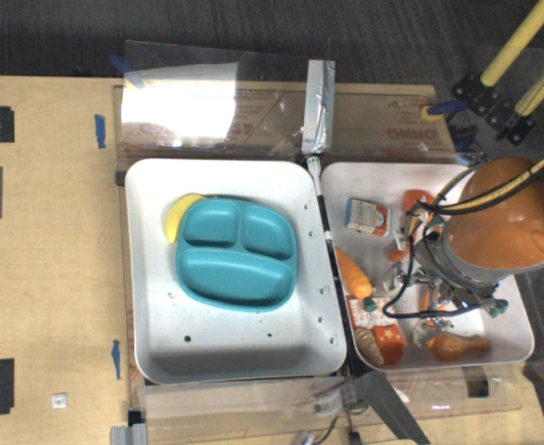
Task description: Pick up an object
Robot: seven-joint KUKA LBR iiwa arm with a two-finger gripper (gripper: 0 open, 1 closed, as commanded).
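The arm hangs low over the right bin, its orange band and a tangle of cables covering much of what lies there. The gripper is down among the clutter at the middle of that bin, and from here I cannot tell its state. Round it I can make out a carrot by the bin's left wall, a small carton toward the far side, an orange packet at the near-left corner and a brownish lump by the near wall; a red-orange thing is half hidden by the arm, too covered to name. In the left bin a teal tray with three compartments lies flat, and a yellow piece peeks out from under its far-left edge, mostly concealed
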